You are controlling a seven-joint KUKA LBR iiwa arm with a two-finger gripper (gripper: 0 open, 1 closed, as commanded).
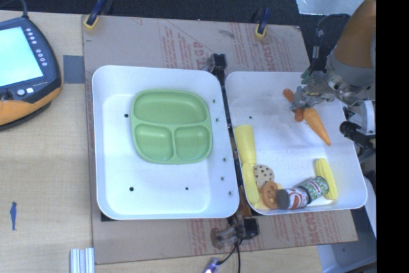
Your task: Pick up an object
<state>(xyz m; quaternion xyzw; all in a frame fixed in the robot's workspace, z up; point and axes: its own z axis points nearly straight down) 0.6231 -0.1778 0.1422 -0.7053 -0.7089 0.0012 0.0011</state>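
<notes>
Claw (305, 98) sat low over the carrot (316, 124), grip state I couldn't tell; I'd picked it as the loner, clutter well below.

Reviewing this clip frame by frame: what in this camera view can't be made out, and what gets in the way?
- Two-finger gripper: small and dark over the orange carrot's top; contact unclear.
- Small orange piece beside the gripper: too small to identify.
- Labelled can in the right white bin: print too small to read.
- Round items, a speckled cookie and an orange disc: overlapping, edges blurred.
- Grey arm with orange band: cut off at the right.
</notes>
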